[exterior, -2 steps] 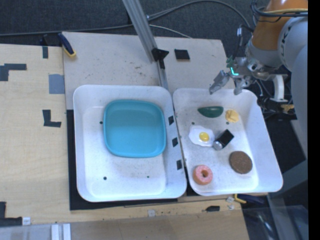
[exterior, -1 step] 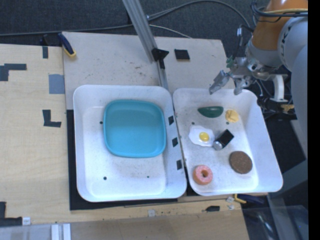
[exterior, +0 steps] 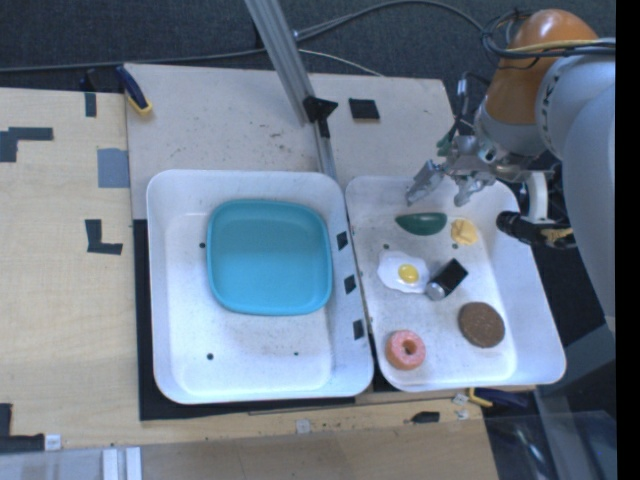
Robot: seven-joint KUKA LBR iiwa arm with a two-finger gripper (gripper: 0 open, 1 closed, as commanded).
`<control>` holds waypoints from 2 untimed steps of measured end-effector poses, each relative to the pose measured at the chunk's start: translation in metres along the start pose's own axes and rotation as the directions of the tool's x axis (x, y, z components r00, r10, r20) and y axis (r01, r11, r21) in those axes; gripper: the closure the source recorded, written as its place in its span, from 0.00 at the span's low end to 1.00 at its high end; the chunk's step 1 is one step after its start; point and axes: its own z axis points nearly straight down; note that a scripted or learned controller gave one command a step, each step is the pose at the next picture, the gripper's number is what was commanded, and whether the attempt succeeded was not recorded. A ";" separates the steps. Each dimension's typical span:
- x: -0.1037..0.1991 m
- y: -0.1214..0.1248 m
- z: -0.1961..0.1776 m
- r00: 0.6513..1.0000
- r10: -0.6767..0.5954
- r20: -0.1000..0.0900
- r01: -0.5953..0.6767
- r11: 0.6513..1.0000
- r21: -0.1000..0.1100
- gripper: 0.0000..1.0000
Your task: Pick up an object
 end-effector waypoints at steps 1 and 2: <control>0.003 0.003 0.062 1.000 0.000 0.000 0.000 1.000 0.002 0.00; 0.003 0.004 0.074 1.000 0.000 0.002 0.000 1.000 -0.007 0.00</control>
